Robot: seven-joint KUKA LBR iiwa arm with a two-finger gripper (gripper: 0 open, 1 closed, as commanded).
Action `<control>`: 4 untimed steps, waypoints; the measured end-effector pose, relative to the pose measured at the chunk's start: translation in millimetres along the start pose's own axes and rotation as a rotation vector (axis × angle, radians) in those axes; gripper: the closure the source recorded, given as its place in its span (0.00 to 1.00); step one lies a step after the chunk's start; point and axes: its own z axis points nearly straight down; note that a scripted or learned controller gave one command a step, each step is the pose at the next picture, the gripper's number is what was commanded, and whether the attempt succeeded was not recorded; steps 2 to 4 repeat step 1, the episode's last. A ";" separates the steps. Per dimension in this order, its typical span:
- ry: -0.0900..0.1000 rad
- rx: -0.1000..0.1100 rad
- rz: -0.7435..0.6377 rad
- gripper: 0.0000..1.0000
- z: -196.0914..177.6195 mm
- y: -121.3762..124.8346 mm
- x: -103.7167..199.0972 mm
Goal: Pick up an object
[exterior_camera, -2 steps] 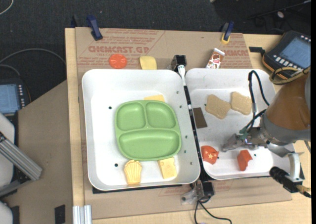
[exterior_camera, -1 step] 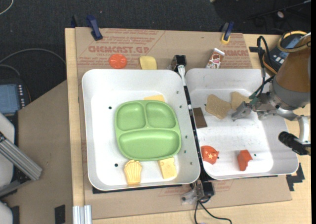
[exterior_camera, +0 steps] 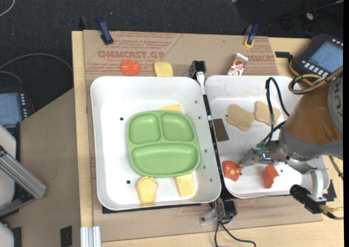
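Observation:
In the right bin [exterior_camera: 248, 85] lie two tan bread-shaped pieces [exterior_camera: 240, 116] [exterior_camera: 264, 112], a dark flat card [exterior_camera: 220, 130], a red strawberry-like toy [exterior_camera: 232, 170] at the bin's left front and an orange-red piece [exterior_camera: 269, 176] near the front. My gripper [exterior_camera: 260, 155] hangs low over the front of the right bin, between the red toy and the orange-red piece, its grey fingers pointing left. Nothing shows between the fingers. The arm's orange band [exterior_camera: 311, 120] rises to the right.
The left bin [exterior_camera: 106, 131] holds a green divided plate [exterior_camera: 162, 143], a yellow shell-shaped toy [exterior_camera: 146, 190], a yellow block [exterior_camera: 186, 185] and a pale slab [exterior_camera: 171, 108] behind the plate. Behind the bins lie an orange disc [exterior_camera: 130, 67], a yellow piece [exterior_camera: 163, 69] and a small carton [exterior_camera: 238, 65].

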 end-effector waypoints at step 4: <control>-0.013 -0.018 0.000 0.00 -4.4 78.3 -82.6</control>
